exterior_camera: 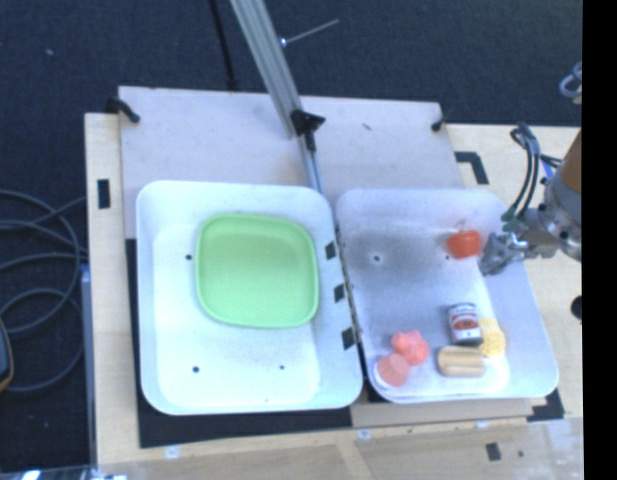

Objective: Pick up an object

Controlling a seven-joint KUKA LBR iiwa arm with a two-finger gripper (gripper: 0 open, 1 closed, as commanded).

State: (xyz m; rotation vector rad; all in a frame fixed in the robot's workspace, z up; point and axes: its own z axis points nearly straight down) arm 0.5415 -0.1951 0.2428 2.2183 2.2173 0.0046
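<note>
Gripper (498, 253) low over right bin (408, 218), at its right rim, just beside small orange-red object (465, 243). Finger state: cannot tell, too blurred. Nothing seen held. Pick judged not yet done; grasp and lift remain. Other candidates clustered at bin's near right corner: small can (464, 322), yellow piece (493, 340), hot-dog bun (460, 362), two pink pieces (410, 347). Left bin (158, 268) holds green plate (258, 270).

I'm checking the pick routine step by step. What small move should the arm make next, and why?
Probably a short shift toward the orange object in the right bin, then down onto it. The gripper sits just beside that object at the bin's right edge, and nothing shows between its fingers. The other items cluster farther off, near the front.
</note>
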